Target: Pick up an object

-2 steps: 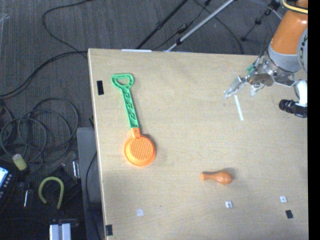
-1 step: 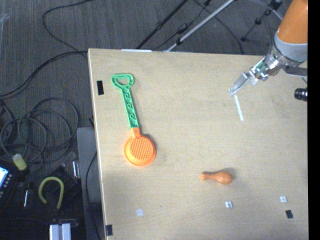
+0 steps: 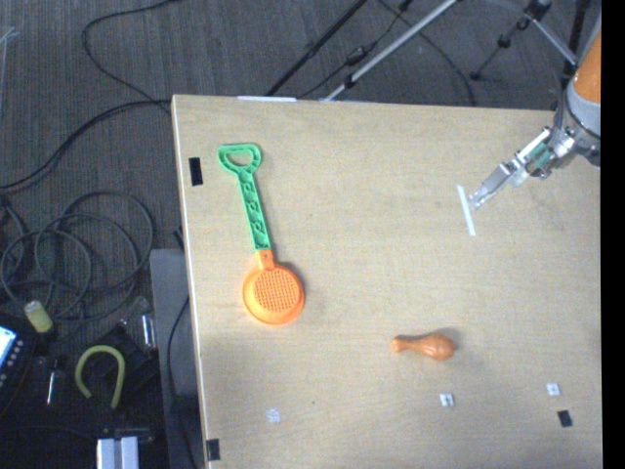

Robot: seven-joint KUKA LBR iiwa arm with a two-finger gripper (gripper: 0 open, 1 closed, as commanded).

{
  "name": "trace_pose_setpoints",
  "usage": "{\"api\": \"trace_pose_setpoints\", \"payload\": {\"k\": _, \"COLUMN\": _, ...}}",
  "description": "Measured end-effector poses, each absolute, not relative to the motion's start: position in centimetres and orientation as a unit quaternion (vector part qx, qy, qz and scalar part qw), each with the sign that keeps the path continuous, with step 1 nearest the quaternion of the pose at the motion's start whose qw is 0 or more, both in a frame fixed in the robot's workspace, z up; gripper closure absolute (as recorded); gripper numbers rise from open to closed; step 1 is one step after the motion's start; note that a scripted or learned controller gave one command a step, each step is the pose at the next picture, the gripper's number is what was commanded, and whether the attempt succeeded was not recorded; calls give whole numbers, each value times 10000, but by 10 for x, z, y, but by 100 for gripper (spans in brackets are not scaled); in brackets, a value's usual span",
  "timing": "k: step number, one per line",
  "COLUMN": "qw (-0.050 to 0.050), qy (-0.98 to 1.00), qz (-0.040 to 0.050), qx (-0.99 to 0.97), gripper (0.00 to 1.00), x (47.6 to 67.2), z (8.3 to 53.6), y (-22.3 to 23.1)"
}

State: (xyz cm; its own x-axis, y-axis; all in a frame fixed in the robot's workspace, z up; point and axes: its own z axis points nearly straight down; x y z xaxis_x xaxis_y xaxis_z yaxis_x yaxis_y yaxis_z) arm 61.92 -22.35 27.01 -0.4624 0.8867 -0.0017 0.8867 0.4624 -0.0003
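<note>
Camera view: strainer [image 3: 262,252], orange drumstick [image 3: 426,346]

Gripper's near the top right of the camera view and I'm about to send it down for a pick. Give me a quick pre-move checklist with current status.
1. Candidate objects in view: ok. Green-handled orange strainer and orange chicken drumstick toy both lie flat on the tan surface.
2. Objects apart from each other: ok.
3. Gripper above a target: not ok. It sits over bare surface, off to the upper right of the drumstick toy.
4. Gripper carrying anything: cannot tell.
5. Nothing lies between gripper and drumstick toy: ok.
</note>
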Motion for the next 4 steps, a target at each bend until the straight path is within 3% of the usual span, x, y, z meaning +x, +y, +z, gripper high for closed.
{"api": "trace_pose_setpoints", "payload": {"k": 1, "qw": 3, "qy": 8199, "qz": 2, "qx": 5725, "gripper": 0, "x": 669, "z": 208, "y": -219}}
{"api": "trace_pose_setpoints", "payload": {"k": 2, "qw": 2, "qy": 8153, "qz": 2, "qx": 5791, "gripper": 0, "x": 669, "z": 199, "y": -221}}
{"api": "trace_pose_setpoints", "payload": {"k": 3, "qw": 12, "qy": 8125, "qz": -1, "qx": 5830, "gripper": 0, "x": 669, "z": 324, "y": -223}}
{"api": "trace_pose_setpoints", "payload": {"k": 4, "qw": -12, "qy": 7438, "qz": -1, "qx": 6684, "gripper": 0, "x": 635, "z": 213, "y": -219}}
